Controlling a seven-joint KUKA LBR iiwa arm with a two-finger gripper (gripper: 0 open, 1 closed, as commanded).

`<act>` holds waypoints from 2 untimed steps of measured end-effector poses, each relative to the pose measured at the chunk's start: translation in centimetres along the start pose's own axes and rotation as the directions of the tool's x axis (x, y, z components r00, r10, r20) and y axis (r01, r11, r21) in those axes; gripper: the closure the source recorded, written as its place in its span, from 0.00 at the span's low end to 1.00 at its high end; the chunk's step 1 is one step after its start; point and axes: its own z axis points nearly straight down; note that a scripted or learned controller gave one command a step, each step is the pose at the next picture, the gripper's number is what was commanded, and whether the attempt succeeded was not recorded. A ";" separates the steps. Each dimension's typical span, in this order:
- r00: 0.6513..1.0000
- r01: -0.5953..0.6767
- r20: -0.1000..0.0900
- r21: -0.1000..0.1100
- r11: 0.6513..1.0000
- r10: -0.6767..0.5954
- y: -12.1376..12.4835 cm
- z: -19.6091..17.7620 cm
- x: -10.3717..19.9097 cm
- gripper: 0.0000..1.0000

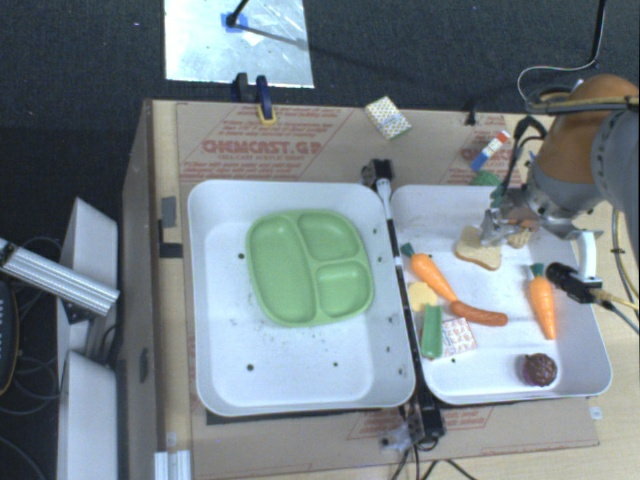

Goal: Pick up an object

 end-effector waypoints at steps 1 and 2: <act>1.000 0.000 0.000 0.000 1.000 0.000 0.0 0.0 0.0 0.00; 1.000 0.001 0.000 -0.003 1.000 -0.001 0.1 -1.1 0.0 1.00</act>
